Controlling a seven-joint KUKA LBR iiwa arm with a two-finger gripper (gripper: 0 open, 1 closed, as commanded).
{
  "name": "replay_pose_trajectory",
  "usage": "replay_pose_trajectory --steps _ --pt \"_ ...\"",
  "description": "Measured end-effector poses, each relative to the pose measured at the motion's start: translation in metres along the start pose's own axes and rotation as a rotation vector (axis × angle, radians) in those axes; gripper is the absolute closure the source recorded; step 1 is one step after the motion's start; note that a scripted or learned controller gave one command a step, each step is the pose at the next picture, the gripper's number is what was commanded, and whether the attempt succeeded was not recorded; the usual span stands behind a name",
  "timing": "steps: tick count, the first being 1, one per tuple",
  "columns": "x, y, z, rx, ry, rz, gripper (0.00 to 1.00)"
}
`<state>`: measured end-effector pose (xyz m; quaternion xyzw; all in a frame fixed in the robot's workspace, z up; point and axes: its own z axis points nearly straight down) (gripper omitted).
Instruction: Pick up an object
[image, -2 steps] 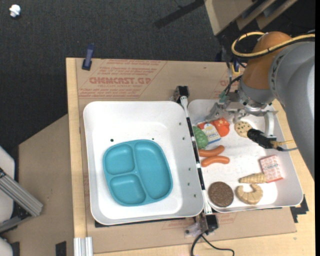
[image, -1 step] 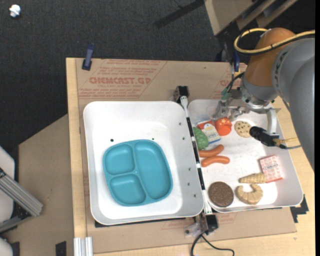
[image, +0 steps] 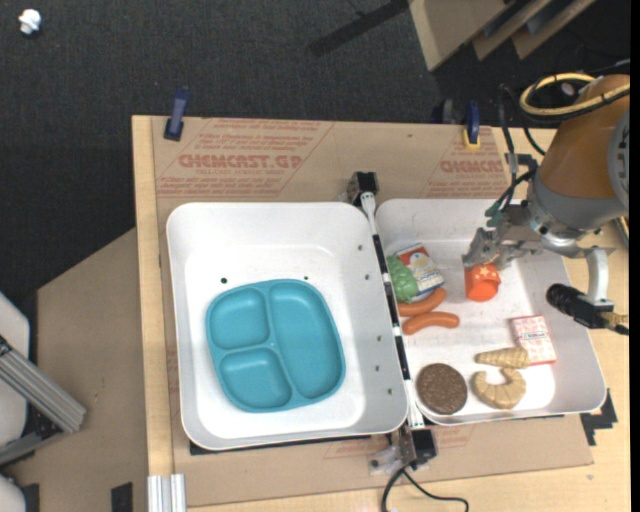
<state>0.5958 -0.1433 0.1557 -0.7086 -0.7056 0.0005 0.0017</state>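
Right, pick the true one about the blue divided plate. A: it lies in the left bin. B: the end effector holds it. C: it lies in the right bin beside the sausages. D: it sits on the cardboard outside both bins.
A: the blue divided plate lies flat inside the left bin, apart from the food toys in the right bin.

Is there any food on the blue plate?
No, it's empty. All three sections of the blue plate show bare teal, and it sits alone in the left bin.
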Motion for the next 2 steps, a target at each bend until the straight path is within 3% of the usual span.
replay_pose_trajectory --steps 1,2 --pt "0.062 0.038 -0.032 -0.010 -0.003 -0.012 1.00" --pt "0.136 0.009 -0.058 -0.001 0.002 -0.012 1.00"
